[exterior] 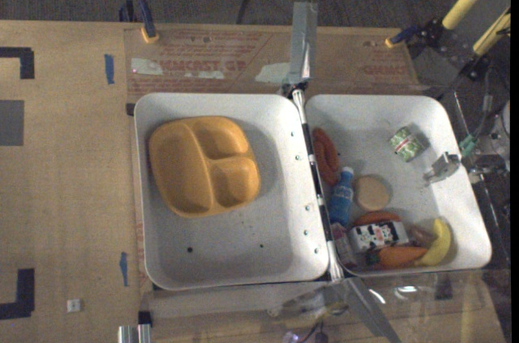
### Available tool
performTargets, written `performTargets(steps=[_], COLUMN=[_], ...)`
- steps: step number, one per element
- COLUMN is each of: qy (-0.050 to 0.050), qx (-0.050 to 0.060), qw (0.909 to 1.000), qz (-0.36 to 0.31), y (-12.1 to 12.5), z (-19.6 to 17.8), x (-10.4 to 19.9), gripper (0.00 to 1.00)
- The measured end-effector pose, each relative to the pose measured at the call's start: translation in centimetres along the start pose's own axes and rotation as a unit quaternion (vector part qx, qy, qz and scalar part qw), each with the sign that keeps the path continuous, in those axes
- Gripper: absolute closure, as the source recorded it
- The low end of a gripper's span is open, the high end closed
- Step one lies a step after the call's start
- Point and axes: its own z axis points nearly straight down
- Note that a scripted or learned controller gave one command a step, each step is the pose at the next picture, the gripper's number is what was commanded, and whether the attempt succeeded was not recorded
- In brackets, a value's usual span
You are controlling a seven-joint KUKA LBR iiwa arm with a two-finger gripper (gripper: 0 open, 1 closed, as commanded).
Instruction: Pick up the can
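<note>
The can (407, 143) is small, with a green and white label. It lies on its side in the upper right part of the right bin (357, 116), with bare white floor all around it. A small grey metal piece (442, 167) sits a little to its lower right, near the bin's right wall.
The right bin also holds a red sausage (325, 155), a blue bottle (341, 195), a tan disc (372, 192), a cow-patterned box (378, 234), an orange carrot (401, 255) and a banana (439, 242). An orange divided plate (204, 165) fills the upper left bin (243, 252). Cables hang at the right edge.
</note>
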Motion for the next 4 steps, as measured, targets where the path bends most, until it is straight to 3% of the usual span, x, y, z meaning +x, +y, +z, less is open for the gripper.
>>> performTargets(steps=[1,2,3,4], qy=[0.002,0.003,-0.007,-0.003], qx=[-0.003,-0.015,-0.024,-0.023], qw=[0.9997,0.9966,0.9965,0.9967], qz=[-0.024,0.081,0.08,0.078], y=[5.3,14.2,14.6,14.7], z=[7.7,8.1,6.3,6.4], x=[0.1,0.4,-0.1,0.4], gripper=[0.0,0.0,1.0,0.0])
